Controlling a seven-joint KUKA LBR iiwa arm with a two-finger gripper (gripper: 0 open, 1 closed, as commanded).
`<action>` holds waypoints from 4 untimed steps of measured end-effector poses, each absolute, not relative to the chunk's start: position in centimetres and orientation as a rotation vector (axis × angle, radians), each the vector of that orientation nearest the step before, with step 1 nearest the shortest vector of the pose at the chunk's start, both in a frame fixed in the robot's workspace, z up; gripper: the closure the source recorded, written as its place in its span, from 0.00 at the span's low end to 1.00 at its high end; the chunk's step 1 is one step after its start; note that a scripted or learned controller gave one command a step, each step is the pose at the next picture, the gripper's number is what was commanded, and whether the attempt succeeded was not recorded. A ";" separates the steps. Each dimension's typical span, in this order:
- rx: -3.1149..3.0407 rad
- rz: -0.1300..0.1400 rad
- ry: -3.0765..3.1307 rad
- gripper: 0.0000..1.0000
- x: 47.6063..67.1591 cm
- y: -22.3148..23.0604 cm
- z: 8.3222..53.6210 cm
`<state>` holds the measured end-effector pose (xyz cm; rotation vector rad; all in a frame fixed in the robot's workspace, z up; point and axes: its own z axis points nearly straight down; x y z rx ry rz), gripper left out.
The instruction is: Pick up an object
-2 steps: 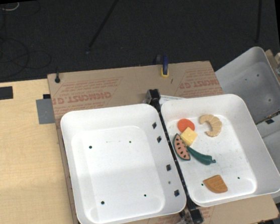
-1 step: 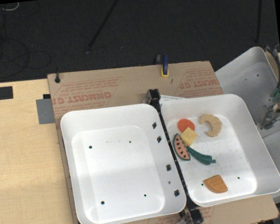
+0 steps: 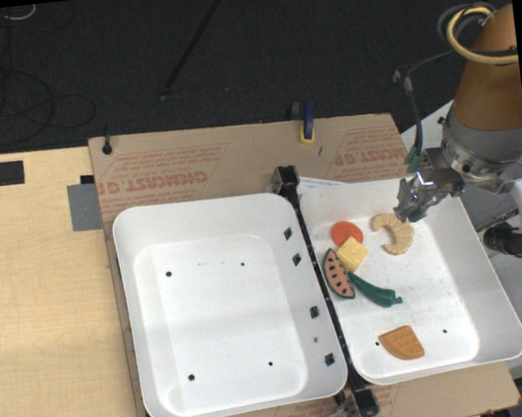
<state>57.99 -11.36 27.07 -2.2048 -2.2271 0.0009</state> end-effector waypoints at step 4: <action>-2.210 0.000 -2.227 1.00 51.2 0.5 26.4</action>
